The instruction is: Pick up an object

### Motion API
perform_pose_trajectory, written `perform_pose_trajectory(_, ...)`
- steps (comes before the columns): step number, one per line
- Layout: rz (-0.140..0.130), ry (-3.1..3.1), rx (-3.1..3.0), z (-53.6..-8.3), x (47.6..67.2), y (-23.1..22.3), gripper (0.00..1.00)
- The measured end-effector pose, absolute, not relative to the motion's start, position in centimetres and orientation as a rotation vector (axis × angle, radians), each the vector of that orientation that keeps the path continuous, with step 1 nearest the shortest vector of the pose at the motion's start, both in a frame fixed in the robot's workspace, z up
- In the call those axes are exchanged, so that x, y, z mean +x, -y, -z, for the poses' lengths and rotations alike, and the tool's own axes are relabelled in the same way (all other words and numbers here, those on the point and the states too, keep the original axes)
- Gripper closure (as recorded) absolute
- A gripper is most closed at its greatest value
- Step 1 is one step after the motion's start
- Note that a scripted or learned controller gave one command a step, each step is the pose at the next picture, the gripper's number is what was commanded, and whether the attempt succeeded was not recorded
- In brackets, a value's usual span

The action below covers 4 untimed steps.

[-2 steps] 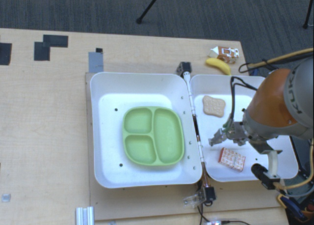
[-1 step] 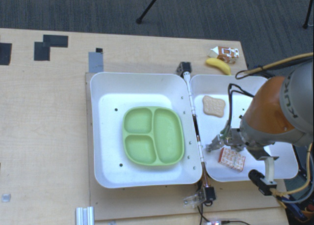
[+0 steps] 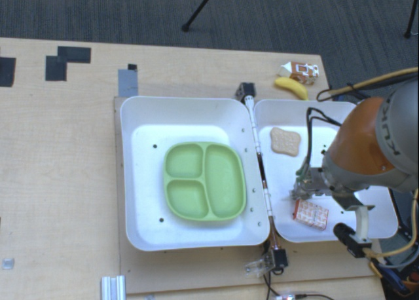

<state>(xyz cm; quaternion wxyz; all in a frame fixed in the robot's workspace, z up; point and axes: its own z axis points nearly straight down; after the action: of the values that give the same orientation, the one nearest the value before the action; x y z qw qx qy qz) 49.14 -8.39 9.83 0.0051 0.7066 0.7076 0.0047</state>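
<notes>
I see my pincer low in the right bin, just above the red-and-white packet; whether it is open, I cannot tell.

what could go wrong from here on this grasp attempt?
1. The gripper sits at the edge of the flat red packet, not centred over it, so a grasp may slip off or just push it.
2. The packet lies near the right bin's front wall; a nudge could jam it there.
</notes>
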Motion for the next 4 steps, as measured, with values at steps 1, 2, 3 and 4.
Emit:
perform_pose_trajectory(1, -0.014, -2.217, 2.212, -9.8, 49.1, 8.4, 0.0)
perform_pose_trajectory(2, -0.019, -2.217, 2.209, -10.9, 49.3, 8.3, 1.0)
perform_pose_trajectory(3, -0.019, -2.218, 2.209, -10.9, 49.3, 8.3, 0.0)
perform_pose_trajectory(4, -0.024, -2.22, 2.205, -11.9, 49.4, 8.2, 1.0)
